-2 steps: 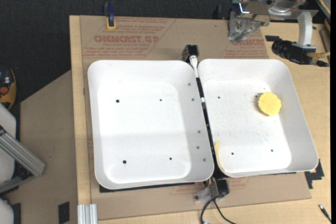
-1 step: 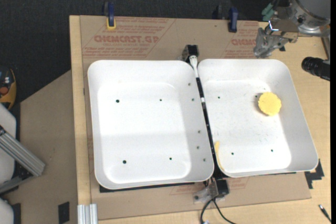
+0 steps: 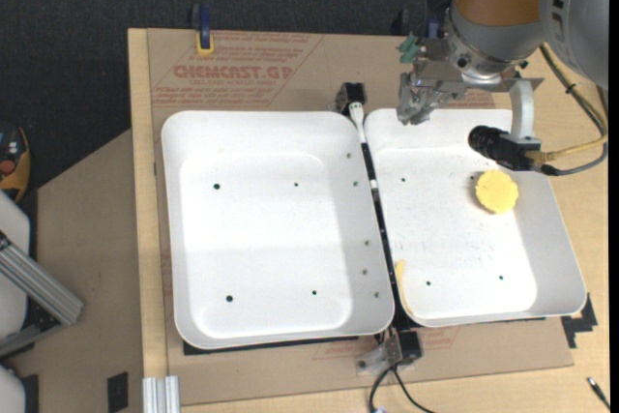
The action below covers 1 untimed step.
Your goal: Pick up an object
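A round yellow object [image 3: 497, 192] lies in the right bin [image 3: 455, 276], toward its far right side. A thin yellowish piece [image 3: 398, 274] rests against that bin's left wall near the front. My gripper [image 3: 417, 109] hangs over the right bin's far left corner, well to the left of the round yellow object and apart from it. Nothing shows between its fingers.
The left bin [image 3: 266, 305] sits beside the right one on a brown board [image 3: 242, 63]. A black divider strip [image 3: 372, 198] runs between the bins. A black cylinder [image 3: 498, 146] on the arm's mount sticks out over the right bin's far edge.
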{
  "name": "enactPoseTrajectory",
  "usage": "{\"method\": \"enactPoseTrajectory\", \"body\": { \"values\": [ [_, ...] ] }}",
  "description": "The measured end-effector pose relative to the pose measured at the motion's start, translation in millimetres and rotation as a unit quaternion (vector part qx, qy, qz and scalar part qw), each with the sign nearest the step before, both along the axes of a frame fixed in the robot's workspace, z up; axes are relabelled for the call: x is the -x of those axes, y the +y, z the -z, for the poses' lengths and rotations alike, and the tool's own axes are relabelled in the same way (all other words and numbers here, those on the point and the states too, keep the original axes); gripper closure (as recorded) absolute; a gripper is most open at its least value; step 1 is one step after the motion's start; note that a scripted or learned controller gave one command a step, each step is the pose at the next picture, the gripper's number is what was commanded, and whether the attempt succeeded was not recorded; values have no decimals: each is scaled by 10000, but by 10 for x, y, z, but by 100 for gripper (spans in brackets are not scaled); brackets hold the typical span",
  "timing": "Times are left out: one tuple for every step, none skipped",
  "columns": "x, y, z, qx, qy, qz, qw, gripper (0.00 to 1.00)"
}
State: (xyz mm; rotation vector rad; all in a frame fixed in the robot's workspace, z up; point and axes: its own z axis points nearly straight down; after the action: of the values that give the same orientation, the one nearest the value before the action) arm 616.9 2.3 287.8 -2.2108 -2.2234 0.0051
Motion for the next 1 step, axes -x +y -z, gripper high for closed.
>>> {"method": "enactPoseTrajectory", "body": {
  "values": [
    [121, -570, 42, 13, -19, 55, 10000, 100]
  ]
}}
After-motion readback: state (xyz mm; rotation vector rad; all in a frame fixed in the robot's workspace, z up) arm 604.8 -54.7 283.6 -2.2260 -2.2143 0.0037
